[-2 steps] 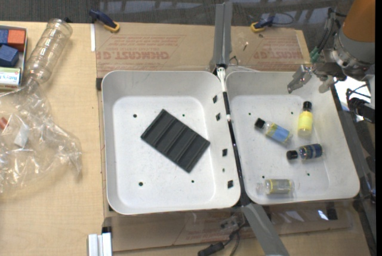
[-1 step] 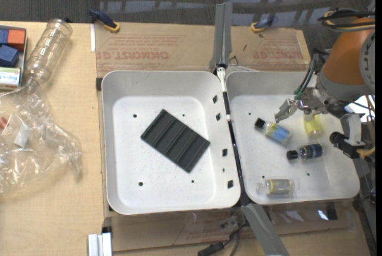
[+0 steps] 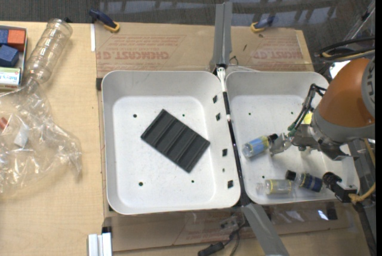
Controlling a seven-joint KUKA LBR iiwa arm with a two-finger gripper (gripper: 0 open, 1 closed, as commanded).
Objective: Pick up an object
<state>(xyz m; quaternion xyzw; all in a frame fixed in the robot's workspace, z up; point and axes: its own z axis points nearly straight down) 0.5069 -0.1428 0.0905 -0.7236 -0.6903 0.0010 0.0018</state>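
Arm (image 3: 352,99): grey, orange band above wrist, reaching into right bin from the right.
Pincer (image 3: 279,144): low over right bin floor, tip pointing left; finger spread not readable from this angle, cannot tell if wide, narrow or holding.
Blue-and-yellow cell (image 3: 258,146): small cylinder lying on its side just left of pincer tip, at or nearly at contact; contact itself not resolvable.
Clear vial (image 3: 274,187): lying flat below pincer, near front wall of same bin.
Dark small bottle (image 3: 308,181): lying flat below and right of pincer, just beside the clear vial.
Right bin (image 3: 262,93): white, shallow, carries pincer and the three small items.
Left bin (image 3: 119,189): white, shallow, left of pincer, touching right bin along shared edge.
Ribbed black slab (image 3: 175,139): flat on left bin floor, turned diagonally, well left of pincer.
Counter (image 3: 83,99): pale wood with cardboard sheet under bins.
Clear plastic bottle (image 3: 46,52): lying far left of pincer, on counter.
Crumpled plastic wrap (image 3: 33,135): far left, on counter.
Box of coloured blocks (image 3: 12,52): far left edge, beside plastic bottle.
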